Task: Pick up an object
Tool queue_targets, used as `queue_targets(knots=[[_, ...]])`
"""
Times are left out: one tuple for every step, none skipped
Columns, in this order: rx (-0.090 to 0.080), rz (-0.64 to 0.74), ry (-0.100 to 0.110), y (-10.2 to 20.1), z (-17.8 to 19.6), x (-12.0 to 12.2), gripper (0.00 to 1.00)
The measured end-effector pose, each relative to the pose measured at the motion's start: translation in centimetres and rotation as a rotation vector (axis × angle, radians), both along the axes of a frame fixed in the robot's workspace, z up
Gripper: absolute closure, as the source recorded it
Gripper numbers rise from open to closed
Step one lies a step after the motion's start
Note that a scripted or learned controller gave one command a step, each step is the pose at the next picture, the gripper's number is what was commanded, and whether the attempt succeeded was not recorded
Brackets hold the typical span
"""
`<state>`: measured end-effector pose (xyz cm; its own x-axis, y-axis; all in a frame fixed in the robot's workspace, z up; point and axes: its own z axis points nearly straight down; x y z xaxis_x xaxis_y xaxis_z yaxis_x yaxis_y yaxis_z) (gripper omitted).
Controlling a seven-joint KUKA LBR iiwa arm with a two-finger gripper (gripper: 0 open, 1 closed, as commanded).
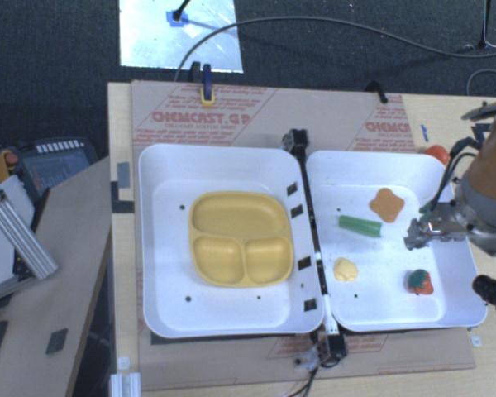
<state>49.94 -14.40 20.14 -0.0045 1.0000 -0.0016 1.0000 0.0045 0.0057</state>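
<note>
Grey arm w/ orange band comes in from the right; its two-finger gripper (417,236) hangs over the right-hand shallow white bin (455,314), near that bin's right wall. Finger state: can't tell, the tips are a dark blur at this res, and nothing visibly sits between them.

Relative to the gripper: the green cylinder-shaped stick (360,225) lies just to its left, a bit farther up the bin. The flat orange cookie-shaped piece (387,204) is up and left of it, touching nothing. The small red-and-green toy (strawberry-ish?) (420,282) sits right below it, nearer the front rim. The pale yellow round lump (345,269) is further left and lower, by the divider.

Well off to the left, in the other white bin (161,222), rests a yellow plastic three-compartment tray (240,238).
</note>
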Motion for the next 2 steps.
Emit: queue_targets(knots=[[0.0,0.0,0.002,0.0,4.3,0.6,1.0],[0.001,0.001,0.003,4.9,3.2,1.8,1.0]])
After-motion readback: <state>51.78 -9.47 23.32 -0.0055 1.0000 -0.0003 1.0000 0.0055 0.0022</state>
